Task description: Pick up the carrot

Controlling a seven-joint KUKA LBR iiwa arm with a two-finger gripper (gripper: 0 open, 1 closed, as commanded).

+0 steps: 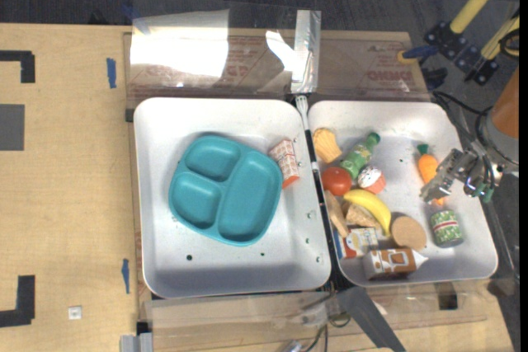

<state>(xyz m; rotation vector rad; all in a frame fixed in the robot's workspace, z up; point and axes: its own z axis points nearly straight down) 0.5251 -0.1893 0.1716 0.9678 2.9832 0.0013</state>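
Nearest in the right shallow white bin (483, 247) lie a brown carton (390, 262) and a green-labelled can (446, 227), both hard and smooth. Beyond, the small orange plastic carrot with green top (426, 165) lies just beside the metal claw (441, 182); how wide the claw stands I cannot tell. The carrot looks light, stiff and slick, best pinched across its thick middle.

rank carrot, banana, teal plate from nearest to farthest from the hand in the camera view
1. carrot, right bin, just left of the hand
2. banana, middle of the right bin, further left
3. teal plate, left bin, farthest
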